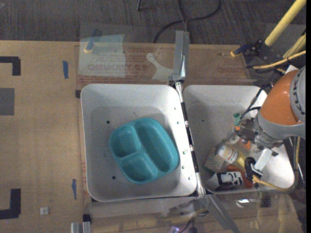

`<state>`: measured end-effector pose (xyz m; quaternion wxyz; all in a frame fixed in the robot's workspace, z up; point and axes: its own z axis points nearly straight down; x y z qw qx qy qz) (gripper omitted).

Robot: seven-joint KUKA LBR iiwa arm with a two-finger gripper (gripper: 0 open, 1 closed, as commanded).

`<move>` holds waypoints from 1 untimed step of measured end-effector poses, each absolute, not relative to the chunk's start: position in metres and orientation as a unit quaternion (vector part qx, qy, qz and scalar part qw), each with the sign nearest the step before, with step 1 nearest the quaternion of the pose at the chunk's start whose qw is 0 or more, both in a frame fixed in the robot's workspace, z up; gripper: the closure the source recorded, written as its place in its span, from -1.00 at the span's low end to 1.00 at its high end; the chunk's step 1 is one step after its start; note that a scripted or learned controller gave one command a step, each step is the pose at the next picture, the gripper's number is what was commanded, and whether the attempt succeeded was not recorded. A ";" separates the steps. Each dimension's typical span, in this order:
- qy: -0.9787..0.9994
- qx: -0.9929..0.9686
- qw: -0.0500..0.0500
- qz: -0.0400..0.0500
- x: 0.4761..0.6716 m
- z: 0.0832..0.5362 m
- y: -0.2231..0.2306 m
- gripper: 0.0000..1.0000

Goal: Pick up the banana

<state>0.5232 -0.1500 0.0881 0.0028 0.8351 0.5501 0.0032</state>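
My gripper [228, 153] is low in the right bin [214, 106], near its front, with the orange-banded arm [282, 108] reaching in from the right. Under and around the gripper lies a small heap of things: an olive-grey piece [214, 162], a black-and-white item [228, 179] and something orange [236, 170]. A pale yellowish patch shows right at the gripper, too hidden to tell whether it is the banana. Nothing is visibly lifted.
A teal divided plate [144, 150] lies in the middle of the left bin [97, 106]. A metal divider [181, 62] runs between the bins. The heap sits close to the right bin's front wall [243, 189]. Cables and yellow bars lie beyond the bench at the upper right.
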 end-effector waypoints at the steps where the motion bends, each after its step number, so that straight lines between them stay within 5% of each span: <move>1: 0.548 0.837 0.000 0.000 0.596 0.097 -0.157 -1.00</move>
